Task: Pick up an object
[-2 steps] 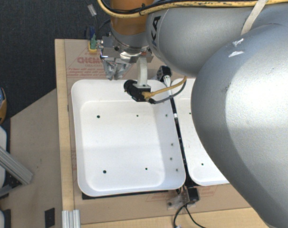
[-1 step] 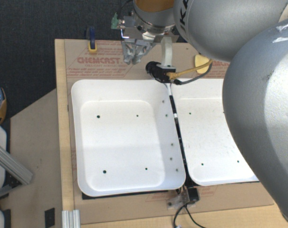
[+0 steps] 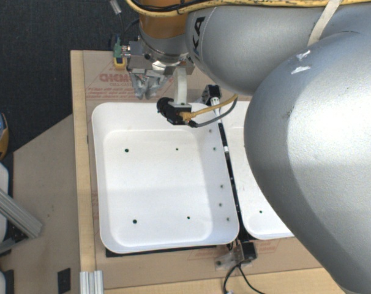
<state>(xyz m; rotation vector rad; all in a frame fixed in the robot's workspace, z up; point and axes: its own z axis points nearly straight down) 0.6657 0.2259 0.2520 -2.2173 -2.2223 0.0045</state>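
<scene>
Grey metal fingers of the gripper (image 3: pixel 146 86) hang over the far rim of the left bin (image 3: pixel 112 182), above the cardboard-brown bench (image 3: pixel 87 164). They look drawn together with nothing between them, though they are small and blurred. No object to pick can be made out. The arm (image 3: pixel 296 103) hides most of the right bin (image 3: pixel 265 222).
</scene>
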